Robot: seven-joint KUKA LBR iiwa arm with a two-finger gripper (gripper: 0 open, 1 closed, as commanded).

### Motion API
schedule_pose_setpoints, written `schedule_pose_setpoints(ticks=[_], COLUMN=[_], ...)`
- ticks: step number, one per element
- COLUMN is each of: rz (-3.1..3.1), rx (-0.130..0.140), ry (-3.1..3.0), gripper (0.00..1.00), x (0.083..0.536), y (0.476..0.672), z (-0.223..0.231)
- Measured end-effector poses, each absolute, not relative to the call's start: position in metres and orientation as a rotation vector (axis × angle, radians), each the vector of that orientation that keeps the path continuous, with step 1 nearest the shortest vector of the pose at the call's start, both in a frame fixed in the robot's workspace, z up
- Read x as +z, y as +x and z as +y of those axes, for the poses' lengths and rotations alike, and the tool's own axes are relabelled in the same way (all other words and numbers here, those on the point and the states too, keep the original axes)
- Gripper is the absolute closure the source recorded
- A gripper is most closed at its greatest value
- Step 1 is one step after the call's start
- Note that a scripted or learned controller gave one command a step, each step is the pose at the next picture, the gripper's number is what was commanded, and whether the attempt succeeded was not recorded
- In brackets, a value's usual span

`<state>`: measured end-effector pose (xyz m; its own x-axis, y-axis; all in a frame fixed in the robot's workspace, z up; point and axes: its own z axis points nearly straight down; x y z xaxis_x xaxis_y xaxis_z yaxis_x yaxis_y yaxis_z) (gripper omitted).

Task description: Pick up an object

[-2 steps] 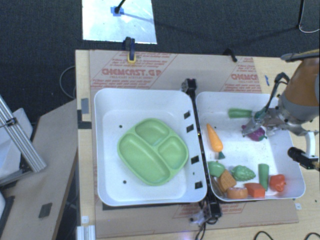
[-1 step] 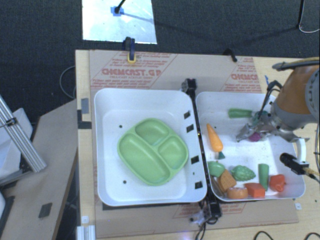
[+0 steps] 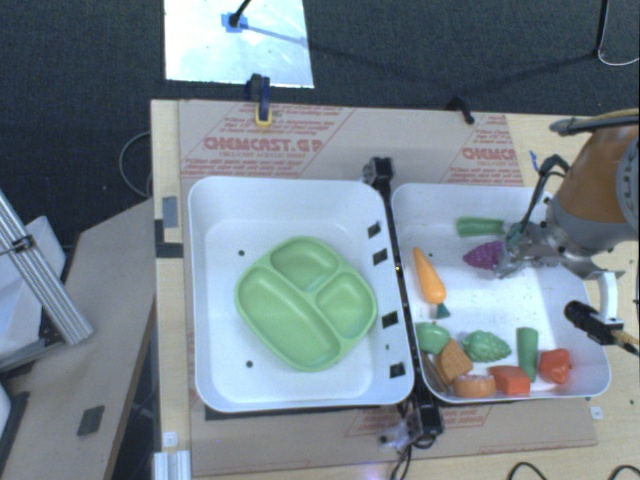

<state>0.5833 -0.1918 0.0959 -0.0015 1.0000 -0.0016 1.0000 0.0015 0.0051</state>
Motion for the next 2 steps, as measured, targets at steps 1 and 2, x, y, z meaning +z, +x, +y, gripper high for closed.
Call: schedule_pose_setpoints(ticks=[1,2], rz=[2.221,2.223], rx=[0.004,0.006], ry=[2.216,2.212], gripper=[1.0,1.0], x=[0.141,0.199], y=[0.58,0.579], z=[-0.191,-0.182])
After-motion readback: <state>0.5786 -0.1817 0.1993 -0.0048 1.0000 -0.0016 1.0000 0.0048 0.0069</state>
